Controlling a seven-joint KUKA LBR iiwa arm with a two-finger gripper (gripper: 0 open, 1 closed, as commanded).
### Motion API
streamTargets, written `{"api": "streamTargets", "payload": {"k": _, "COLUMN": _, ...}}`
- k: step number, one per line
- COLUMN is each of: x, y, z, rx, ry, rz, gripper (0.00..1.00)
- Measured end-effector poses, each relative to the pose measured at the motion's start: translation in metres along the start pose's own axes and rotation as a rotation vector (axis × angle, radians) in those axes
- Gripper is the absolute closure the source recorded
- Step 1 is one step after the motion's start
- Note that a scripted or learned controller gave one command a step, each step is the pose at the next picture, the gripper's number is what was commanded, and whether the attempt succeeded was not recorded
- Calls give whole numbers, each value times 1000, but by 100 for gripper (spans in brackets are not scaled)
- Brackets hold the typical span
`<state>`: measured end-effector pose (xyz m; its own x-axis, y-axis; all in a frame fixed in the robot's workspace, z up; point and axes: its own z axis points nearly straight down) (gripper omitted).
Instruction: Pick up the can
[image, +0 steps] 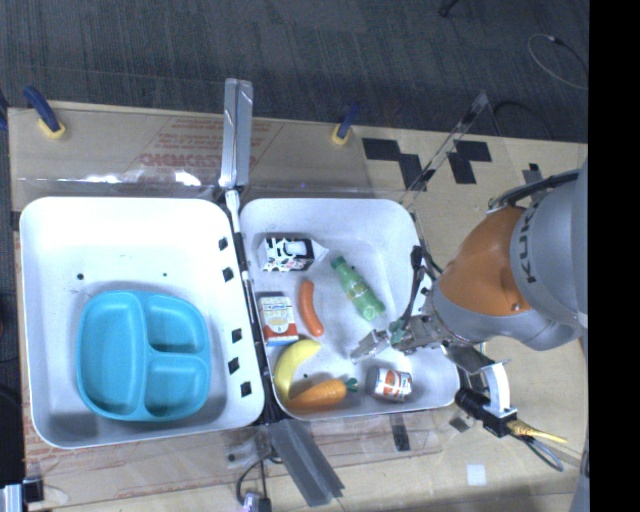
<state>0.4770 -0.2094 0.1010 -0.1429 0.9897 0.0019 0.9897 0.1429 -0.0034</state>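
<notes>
Can (391, 383) first: it lies on its side near the bottom right corner of the right bin (330, 212). It is small, with red and white on it. The end effector (385, 338) is just above the can in the picture, low in the bin. Whether it is wide or narrow I cannot tell, because the metal parts blur together. Nothing shows between them, so the can does not look held.

What could go wrong? The can is round and on its side, so I think it could roll away if it gets a bump. It also sits close to the bin wall. The end effector might hit that wall or find too little room to get around the can.

Other things are close by. A carrot (318, 391) lies just left of the can, and a banana (290, 362) is beside the carrot. A green bottle (357, 288) lies near the end effector, a bit up and left. It could get pushed, or grabbed by mistake. Farther left are a red sausage (311, 307), a small red box (276, 315) and a black and white carton (288, 252). In the left bin (50, 240) there is a blue tray (143, 353), well away from the can.
</notes>
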Motion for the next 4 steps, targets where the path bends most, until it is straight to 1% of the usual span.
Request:
{"api": "streamTargets", "payload": {"k": 1, "x": 0, "y": 0, "z": 10, "rx": 0, "ry": 1, "rz": -9, "gripper": 0}}
{"api": "streamTargets", "payload": {"k": 2, "x": 0, "y": 1, "z": -1, "rx": 0, "ry": 1, "rz": -13, "gripper": 100}}
{"api": "streamTargets", "payload": {"k": 3, "x": 0, "y": 0, "z": -1, "rx": 0, "ry": 1, "rz": -14, "gripper": 0}}
{"api": "streamTargets", "payload": {"k": 4, "x": 6, "y": 7, "z": 10, "rx": 0, "ry": 1, "rz": -22, "gripper": 0}}
